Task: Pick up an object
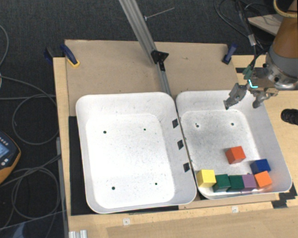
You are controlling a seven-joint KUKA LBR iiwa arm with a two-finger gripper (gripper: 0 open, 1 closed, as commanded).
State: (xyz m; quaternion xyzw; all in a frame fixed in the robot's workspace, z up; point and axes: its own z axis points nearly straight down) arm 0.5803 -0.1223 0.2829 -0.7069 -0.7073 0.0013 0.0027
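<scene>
Several small blocks lie in the right bin (268, 130). A red block (235, 154) sits alone near the bin's middle right. Along the front wall are a yellow block (207, 177), two dark green blocks (229, 182), a purple block (249, 181), an orange block (263, 178) and a blue block (260, 166). My gripper (246, 99) hangs above the far right corner of that bin, well behind the blocks. Its two fingers are spread apart with nothing between them.
The left bin (91, 143) sits beside the right one, with black clips on the shared edge. A slanted metal pole (144, 32) rises behind the bins. Blue clamps hold the board's far corners. Cables lie on the floor at left.
</scene>
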